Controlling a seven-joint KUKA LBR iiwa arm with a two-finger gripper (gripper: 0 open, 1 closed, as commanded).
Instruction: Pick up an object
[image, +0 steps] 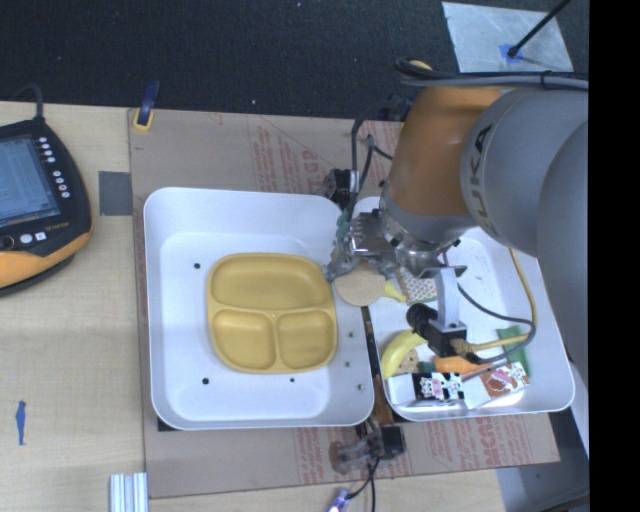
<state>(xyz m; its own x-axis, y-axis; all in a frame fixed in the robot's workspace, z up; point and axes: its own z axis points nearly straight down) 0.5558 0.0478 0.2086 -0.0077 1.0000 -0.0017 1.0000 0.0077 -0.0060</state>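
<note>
Camera view: arm covers the right bin's far half. Left bin carries a yellow divided plate at its centre. Banana, carrot and small packets crowd the right bin's near edge.

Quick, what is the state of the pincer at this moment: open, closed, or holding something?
Pincer: cannot be told; it sits at the inner edge of the right bin, above a tan disc.
</note>
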